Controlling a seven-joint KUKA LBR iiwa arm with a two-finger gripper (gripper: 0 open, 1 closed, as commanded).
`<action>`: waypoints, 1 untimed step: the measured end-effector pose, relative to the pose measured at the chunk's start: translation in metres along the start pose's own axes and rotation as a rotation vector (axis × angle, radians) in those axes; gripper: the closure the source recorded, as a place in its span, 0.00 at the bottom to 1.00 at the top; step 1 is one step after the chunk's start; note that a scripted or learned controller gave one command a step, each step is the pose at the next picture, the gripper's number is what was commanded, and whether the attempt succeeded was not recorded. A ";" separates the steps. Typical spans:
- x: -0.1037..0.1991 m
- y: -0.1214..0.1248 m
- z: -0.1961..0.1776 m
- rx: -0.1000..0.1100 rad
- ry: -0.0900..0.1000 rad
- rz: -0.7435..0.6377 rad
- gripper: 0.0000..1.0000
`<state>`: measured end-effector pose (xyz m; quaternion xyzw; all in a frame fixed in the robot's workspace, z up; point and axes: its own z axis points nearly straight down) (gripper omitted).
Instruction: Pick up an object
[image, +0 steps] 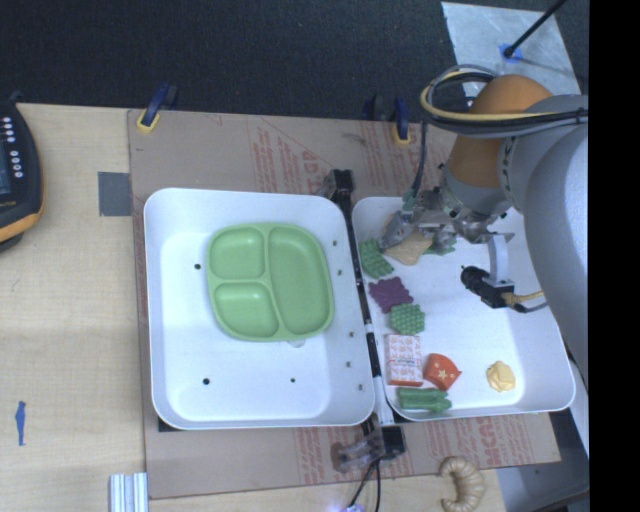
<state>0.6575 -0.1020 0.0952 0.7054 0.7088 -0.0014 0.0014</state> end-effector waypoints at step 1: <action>-0.027 0.000 0.000 -0.002 0.003 0.003 0.00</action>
